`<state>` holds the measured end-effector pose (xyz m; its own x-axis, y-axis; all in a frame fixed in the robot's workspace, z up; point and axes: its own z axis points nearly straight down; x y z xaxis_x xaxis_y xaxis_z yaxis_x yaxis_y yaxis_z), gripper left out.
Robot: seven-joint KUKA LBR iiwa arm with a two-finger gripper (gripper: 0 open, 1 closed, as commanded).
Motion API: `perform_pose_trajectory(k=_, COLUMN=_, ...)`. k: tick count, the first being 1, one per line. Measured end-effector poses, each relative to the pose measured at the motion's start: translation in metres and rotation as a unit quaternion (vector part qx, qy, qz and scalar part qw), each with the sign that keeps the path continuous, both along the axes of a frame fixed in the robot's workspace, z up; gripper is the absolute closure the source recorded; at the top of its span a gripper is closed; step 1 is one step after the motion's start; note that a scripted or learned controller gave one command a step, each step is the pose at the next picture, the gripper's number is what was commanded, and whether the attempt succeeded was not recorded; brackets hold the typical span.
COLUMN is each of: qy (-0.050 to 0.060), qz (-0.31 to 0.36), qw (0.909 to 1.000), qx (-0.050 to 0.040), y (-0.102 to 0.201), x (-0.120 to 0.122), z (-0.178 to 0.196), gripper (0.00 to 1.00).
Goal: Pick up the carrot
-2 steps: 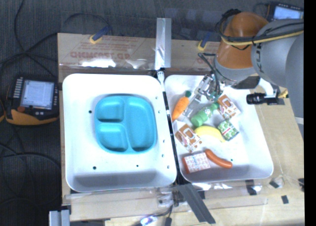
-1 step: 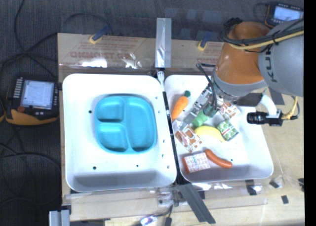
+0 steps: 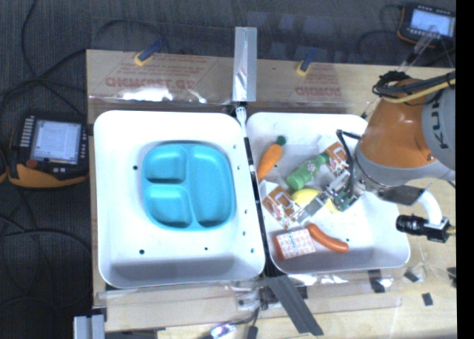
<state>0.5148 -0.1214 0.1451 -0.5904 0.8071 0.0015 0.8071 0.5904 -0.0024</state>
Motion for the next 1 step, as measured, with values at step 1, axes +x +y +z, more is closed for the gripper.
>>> perform_pose_trajectory(k=1, qy=-0.007, qz=0.048, qw=0.9988, qx=-0.0004, y=0.0135, x=0.0834, z=-0.0269, gripper=0.0)
